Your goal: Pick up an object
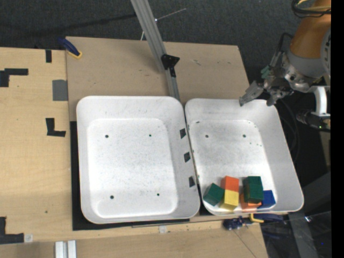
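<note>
Above right bin (279,123) rim, fingers (257,94) parted, empty

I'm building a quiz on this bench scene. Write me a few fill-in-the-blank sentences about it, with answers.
1. The coloured blocks lie in the ____ bin as the camera sees it.
2. The blocks cluster at that bin's ____ edge.
3. The gripper hovers over that bin's ____ rim.
4. The block beside the orange block, below it in the view, is ____.

Missing words: right; near; far; yellow
</note>
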### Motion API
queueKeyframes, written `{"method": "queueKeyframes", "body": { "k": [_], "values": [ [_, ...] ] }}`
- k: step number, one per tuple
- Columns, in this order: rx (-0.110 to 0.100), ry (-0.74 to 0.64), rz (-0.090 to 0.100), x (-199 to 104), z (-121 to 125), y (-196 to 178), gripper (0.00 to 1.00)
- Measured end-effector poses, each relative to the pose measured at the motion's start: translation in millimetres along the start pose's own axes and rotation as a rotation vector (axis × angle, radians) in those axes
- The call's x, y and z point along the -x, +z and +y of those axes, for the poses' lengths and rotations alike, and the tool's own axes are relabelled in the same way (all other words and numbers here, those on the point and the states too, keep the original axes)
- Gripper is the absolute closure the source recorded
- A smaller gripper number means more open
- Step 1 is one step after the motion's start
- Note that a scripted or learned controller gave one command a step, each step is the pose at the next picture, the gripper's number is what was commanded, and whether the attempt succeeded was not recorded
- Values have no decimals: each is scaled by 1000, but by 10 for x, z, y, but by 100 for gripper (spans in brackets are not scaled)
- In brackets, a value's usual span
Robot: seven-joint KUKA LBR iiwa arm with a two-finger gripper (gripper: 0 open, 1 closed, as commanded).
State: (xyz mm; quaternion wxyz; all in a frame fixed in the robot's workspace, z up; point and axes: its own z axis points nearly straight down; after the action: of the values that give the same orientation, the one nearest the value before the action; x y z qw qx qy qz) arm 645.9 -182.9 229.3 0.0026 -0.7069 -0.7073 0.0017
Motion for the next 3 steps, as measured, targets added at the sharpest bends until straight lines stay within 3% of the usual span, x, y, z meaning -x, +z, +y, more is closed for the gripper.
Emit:
{"method": "queueKeyframes", "body": {
  "k": [1, 3],
  "values": [
    [4, -1, -3, 2, 9, -36, 0],
    [-2, -1, -1, -41, 93, 1064, 0]
  ]
}}
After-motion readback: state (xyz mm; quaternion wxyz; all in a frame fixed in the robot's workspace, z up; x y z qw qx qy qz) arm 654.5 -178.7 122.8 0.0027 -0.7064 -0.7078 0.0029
